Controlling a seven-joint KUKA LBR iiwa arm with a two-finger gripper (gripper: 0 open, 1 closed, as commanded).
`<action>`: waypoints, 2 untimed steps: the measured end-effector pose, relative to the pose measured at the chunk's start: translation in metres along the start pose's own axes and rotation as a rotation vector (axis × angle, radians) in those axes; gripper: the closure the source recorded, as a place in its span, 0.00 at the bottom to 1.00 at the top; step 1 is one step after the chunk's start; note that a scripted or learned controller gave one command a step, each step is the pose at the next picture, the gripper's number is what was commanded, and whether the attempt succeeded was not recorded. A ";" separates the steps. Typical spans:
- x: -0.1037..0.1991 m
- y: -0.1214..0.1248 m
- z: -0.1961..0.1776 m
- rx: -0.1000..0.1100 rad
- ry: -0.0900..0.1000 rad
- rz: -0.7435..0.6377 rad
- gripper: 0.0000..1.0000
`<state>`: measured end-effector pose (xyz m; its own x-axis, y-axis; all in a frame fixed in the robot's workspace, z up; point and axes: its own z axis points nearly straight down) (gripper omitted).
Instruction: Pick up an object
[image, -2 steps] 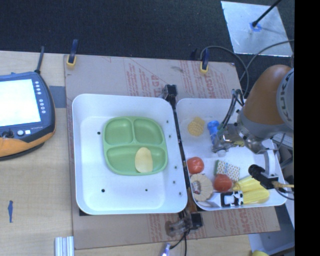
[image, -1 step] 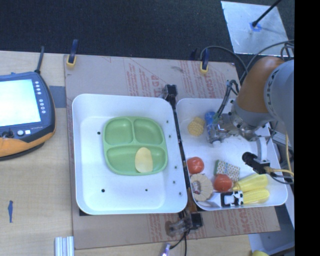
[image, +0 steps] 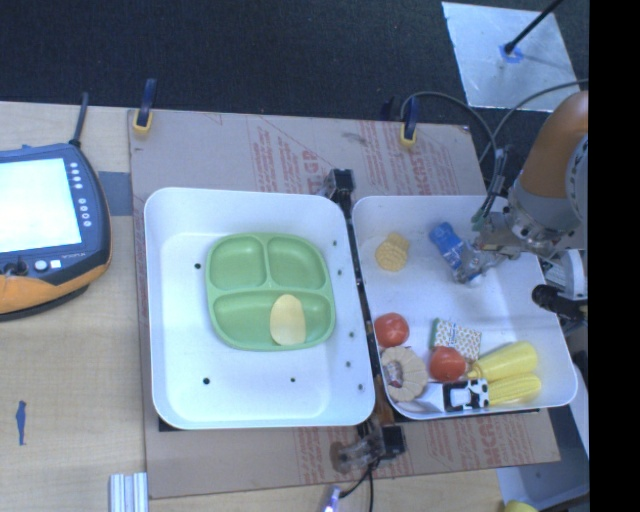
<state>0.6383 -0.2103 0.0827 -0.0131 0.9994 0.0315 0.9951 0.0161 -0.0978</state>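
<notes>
My gripper (image: 469, 267) is low in the right bin (image: 520, 300), just right of a small blue object (image: 444, 240) and touching or almost touching it. A round yellow ridged item (image: 392, 252) lies at that bin's far left. Along the near side lie a red tomato (image: 391, 328), a round tan-and-pink piece (image: 405, 371), a second red item (image: 447, 362), a patterned square (image: 456, 334), two yellow corn-like pieces (image: 510, 373) and a small black-and-white item (image: 467, 396).
The left bin (image: 180, 300) holds a green divided plate (image: 240, 300) with a pale yellow oval (image: 288, 320) in its near compartment. A handheld control pendant (image: 45, 225) lies on the bench at the far left. Cables run above the right bin.
</notes>
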 end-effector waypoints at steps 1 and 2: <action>0.000 -0.006 -0.006 0.025 0.006 -0.005 1.00; 0.074 -0.005 -0.142 -0.099 -0.030 0.010 1.00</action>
<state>0.6466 -0.1412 0.2266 -0.0043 1.0000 0.0007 1.0000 0.0043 0.0008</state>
